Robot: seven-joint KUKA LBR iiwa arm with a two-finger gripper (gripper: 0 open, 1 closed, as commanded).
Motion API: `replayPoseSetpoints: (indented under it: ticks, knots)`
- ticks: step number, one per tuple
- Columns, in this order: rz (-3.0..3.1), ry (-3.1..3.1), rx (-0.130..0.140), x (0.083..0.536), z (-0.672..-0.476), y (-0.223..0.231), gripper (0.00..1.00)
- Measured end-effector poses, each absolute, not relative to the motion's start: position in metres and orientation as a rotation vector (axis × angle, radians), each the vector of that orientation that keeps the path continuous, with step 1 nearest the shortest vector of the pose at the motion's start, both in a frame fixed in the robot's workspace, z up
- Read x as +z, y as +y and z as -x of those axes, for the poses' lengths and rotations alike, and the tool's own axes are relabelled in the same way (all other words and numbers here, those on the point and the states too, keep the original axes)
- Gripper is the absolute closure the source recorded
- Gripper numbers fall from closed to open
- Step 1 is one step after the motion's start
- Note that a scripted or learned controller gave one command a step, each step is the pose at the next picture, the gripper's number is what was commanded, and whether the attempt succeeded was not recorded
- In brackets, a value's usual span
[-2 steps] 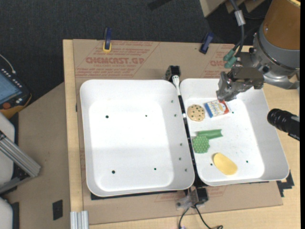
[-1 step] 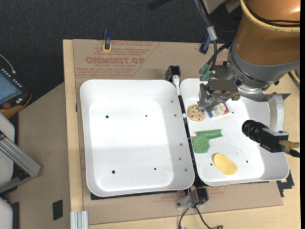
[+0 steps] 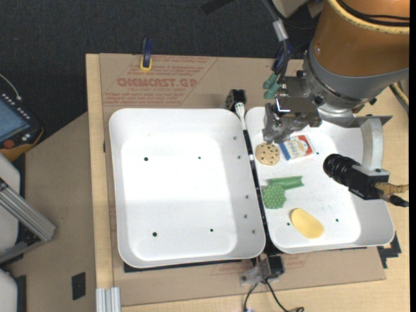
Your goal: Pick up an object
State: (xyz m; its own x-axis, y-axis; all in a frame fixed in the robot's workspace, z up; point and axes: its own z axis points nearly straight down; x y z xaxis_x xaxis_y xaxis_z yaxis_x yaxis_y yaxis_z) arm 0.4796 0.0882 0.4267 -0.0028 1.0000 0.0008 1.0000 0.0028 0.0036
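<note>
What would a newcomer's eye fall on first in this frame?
The big grey arm with its orange band fills the upper right, its two-finger gripper down in the right white bin, just above a round tan cookie and a small red, white and blue packet. Nearer the camera in that bin lie a green brush-like toy and a yellow oval piece.
</note>
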Motion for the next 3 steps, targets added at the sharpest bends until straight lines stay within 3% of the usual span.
replayPoseSetpoints:
  ticks: [3]
  knots:
    - [-2.215,2.225,0.009,0.537,-0.479,0.173,1.00]
